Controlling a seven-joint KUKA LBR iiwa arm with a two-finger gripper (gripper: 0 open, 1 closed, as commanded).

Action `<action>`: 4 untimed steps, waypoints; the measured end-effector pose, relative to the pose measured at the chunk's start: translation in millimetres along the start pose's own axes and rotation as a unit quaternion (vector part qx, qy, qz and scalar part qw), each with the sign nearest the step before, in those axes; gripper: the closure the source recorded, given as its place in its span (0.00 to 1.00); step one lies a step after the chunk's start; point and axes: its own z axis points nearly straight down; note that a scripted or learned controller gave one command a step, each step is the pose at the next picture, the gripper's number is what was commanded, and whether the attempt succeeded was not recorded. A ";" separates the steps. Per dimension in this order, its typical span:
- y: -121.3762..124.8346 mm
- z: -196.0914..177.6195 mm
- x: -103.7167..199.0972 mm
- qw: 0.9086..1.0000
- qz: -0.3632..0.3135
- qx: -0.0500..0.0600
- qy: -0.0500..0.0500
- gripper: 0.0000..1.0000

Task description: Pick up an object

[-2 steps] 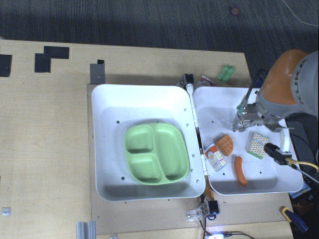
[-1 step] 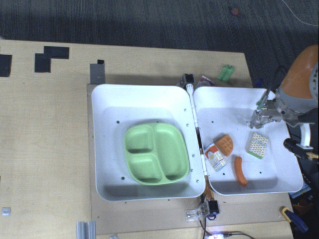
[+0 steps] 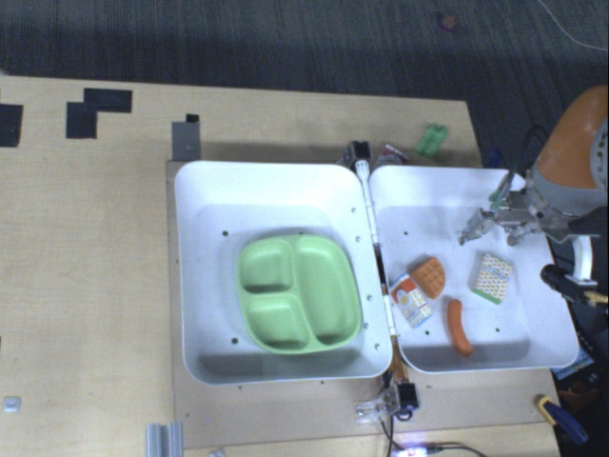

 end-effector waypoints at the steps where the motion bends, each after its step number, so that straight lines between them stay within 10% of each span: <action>1: -41.0 16.0 58.2 1.000 -0.001 -0.001 0.001 0.00; 2: -38.7 4.0 57.9 1.000 -0.002 -0.004 0.000 1.00; 3: -26.8 -28.2 -4.6 1.000 0.000 0.000 -0.001 1.00; 4: -26.9 -27.7 -3.7 1.000 0.000 0.000 0.000 0.00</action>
